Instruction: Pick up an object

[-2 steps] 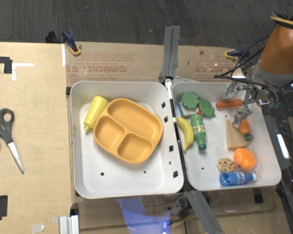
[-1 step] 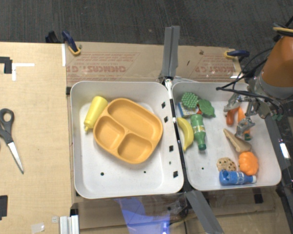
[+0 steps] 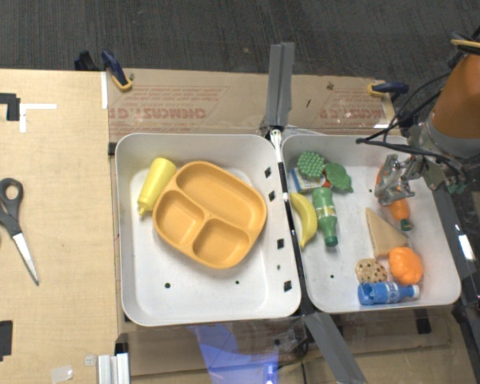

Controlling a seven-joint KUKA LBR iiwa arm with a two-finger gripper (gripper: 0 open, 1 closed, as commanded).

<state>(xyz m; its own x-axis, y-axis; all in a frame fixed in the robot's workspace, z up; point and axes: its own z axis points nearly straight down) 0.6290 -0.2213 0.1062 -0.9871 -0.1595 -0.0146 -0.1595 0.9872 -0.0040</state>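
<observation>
a dark, ribbed floor fills the top of the frame; below it a pale wooden bench (image 3: pixel 48 238) takes the left side, with a sheet of printed brown cardboard (image 3: pixel 192 110) across the upper middle. on the bench, 2 shallow white plastic bins sit side by side. the left bin (image 3: pixel 144 294), centre frame, holds a smooth yellow-orange tray (image 3: pixel 208 213) with 3 rounded compartments, and a matt yellow bottle (image 3: pixel 154 184) lying just beside the tray's upper left edge. the right bin (image 3: pixel 336 290) holds smaller toy foods: a green bottle (image 3: pixel 326 217) beside a curved yellow banana (image 3: pixel 306 218), a tan wedge (image 3: pixel 382 232), a round orange (image 3: pixel 406 264), a blue bottle (image 3: pixel 386 294) lying along the lower rim, a dotted cookie (image 3: pixel 371 271), and a bumpy green piece (image 3: pixel 310 165) near the top. the grey arm with its orange band (image 3: pixel 462 94) enters at the upper right; its metal gripper (image 3: pixel 394 184) hangs over the right bin's upper right part, just above a small orange carrot-like piece (image 3: pixel 399 210). how far the gripper is spread i cannot tell. grey-handled scissors (image 3: pixel 8 214) lie at the left edge.
</observation>
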